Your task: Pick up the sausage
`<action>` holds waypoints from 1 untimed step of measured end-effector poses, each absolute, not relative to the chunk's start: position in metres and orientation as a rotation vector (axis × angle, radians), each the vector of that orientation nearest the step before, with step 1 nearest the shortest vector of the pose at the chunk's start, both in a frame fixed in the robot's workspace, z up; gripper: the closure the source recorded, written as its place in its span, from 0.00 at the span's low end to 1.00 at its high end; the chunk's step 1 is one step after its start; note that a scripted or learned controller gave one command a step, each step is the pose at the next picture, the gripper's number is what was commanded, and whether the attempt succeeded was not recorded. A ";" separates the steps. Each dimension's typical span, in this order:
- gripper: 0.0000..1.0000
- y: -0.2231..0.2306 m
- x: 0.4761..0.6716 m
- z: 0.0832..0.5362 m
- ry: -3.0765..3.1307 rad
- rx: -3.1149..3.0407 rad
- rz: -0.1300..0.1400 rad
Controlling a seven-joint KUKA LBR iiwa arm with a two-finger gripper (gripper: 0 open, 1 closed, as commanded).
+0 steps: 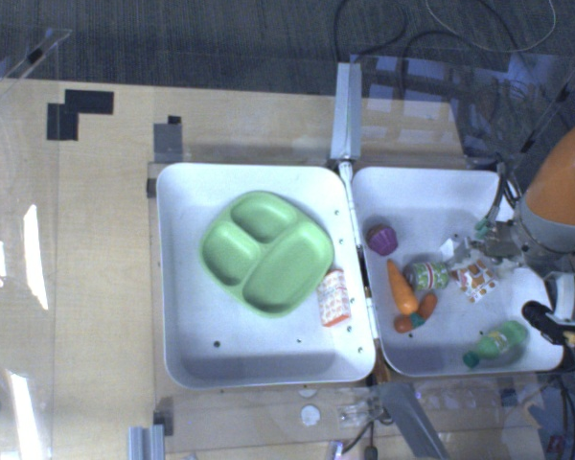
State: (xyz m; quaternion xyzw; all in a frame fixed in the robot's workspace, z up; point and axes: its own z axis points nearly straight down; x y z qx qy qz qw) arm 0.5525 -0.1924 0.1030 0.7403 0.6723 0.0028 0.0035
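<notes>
The light wooden bench (96,257) bears two white bins, left bin (182,353) touching right bin (431,190)

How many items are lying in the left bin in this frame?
2: a green divided plate in the middle of the left bin, and a small packet by the bin's right wall. Nothing looks hidden.

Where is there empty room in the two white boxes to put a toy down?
Left bin: bare floor along its front edge, below the green plate and the small packet. Right bin: bare at the back, above the purple toy. Its middle and front are crowded: carrot, can, green bottle.
</notes>
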 end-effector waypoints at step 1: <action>1.00 -0.192 0.555 0.114 2.107 2.314 0.015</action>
